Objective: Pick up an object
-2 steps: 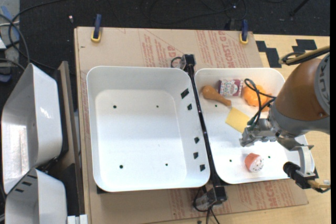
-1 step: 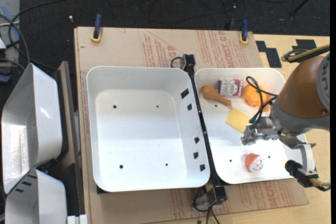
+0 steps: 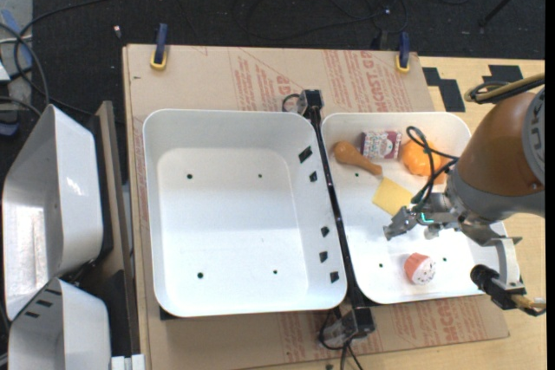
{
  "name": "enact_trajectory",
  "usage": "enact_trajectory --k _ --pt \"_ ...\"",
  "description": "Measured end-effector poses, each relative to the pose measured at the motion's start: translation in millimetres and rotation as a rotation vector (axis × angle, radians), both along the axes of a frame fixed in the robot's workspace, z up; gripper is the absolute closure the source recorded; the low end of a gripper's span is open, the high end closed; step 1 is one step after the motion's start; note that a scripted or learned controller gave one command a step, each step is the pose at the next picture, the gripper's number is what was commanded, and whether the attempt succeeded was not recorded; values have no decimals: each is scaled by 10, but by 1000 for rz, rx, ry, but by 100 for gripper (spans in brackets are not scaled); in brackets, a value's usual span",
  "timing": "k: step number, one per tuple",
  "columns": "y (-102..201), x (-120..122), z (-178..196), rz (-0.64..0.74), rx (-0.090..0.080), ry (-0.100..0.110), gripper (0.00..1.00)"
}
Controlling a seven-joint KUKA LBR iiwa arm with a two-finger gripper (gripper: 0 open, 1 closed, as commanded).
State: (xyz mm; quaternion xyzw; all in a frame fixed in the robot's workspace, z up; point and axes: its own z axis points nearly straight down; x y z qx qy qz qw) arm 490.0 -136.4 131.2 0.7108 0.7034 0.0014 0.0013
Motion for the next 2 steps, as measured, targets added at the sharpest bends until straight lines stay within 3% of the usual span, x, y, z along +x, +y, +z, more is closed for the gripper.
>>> enact_trajectory --k 1,2 --pt "60 311 -401 14 -1 2 0" --pt "-517 947 -378 12 -5 -2 0"
